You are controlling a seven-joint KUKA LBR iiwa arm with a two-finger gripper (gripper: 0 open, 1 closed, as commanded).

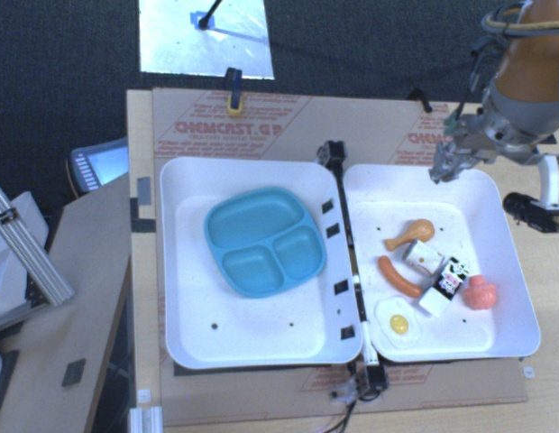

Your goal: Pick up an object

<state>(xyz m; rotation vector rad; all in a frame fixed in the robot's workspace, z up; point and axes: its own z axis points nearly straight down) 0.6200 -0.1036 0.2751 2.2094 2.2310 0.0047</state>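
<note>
Since any object will do, I look first at the cluster in the right bin (509, 242): a toy chicken drumstick (411, 234), an orange sausage (400, 277), a small grey can (422, 258), a black-and-white milk carton (444, 286), a pink toy (481, 293) and a fried egg (398, 322). They lie close together, the carton touching the can's side and the pink toy just beside it, which I judge will make a clean grasp awkward; the egg lies a little apart from the rest, so it looks the easiest to reach. My pincer (444, 168) hangs over the far rim of this bin, well apart from the pile, and I cannot tell how it stands. Nothing is in it. Across the divider, the left bin (185, 269) holds a blue sectioned plate (264, 241) lying flat, its compartments bare.
</note>
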